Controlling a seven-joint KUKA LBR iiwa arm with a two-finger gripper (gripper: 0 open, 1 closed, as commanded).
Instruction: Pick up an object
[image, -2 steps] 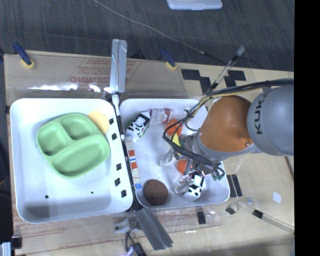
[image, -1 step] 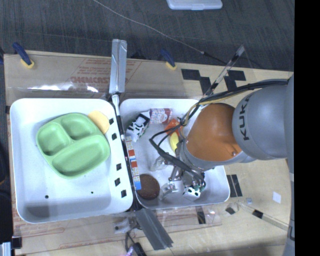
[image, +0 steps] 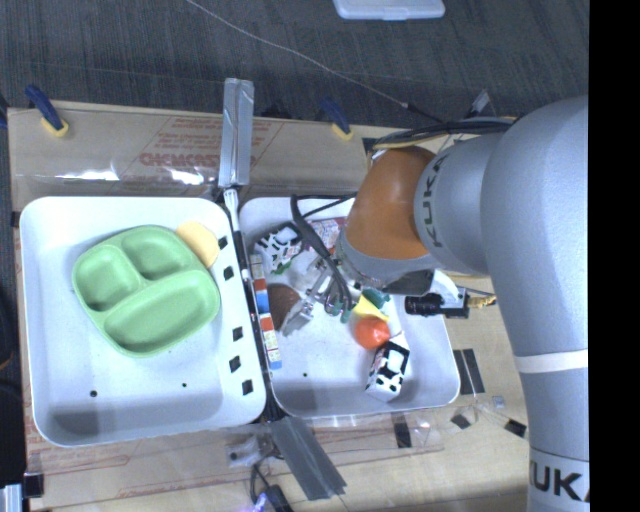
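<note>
Brown bench (image: 120, 150) on dark carpet (image: 120, 40) bears white bins (image: 60, 390).

Orange ball (image: 372, 331) just beside cow-print block (image: 387, 369); brown lump (image: 284, 299) apart; right bin (image: 320, 378).

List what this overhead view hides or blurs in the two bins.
Camera view:
1. Right bin: the arm covers its upper right corner.
2. Brown thing in that bin: blurred, too small to name.
3. Yellow lump by the green plate, left bin: too blurred to name.
</note>
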